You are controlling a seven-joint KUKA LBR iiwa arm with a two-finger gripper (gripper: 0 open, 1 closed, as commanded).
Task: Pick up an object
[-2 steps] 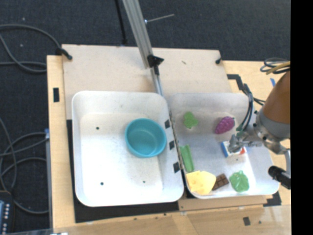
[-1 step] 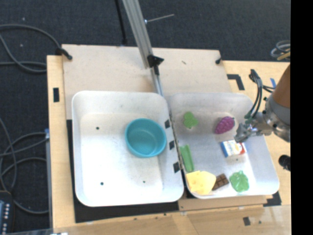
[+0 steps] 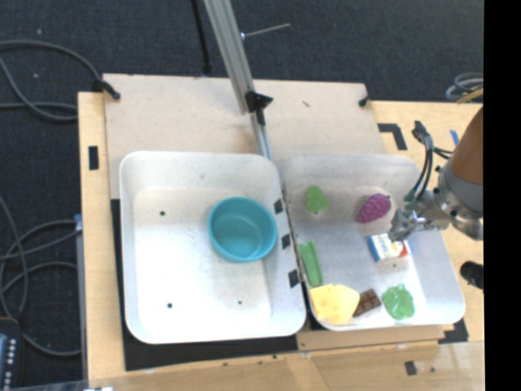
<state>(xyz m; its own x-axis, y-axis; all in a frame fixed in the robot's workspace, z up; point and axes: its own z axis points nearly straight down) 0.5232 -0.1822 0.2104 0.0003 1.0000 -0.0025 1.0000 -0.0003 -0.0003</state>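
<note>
The right bin (image 3: 423, 277) holds several small objects: a green piece (image 3: 316, 200), a purple grape cluster (image 3: 374, 208), a blue, white and red box (image 3: 386, 247), a long green piece (image 3: 310, 261), a yellow piece (image 3: 333, 302), a brown block (image 3: 369, 302) and a green leafy piece (image 3: 398, 300). My gripper (image 3: 404, 225) hangs at the bin's right side, just above and right of the box, with the arm coming in from the right. Nothing shows between its fingers.
A blue bowl (image 3: 242, 229) sits in the left bin (image 3: 155, 300). A slanted metal pole (image 3: 236, 63) rises behind the bins. Cables lie on the dark floor at the left.
</note>
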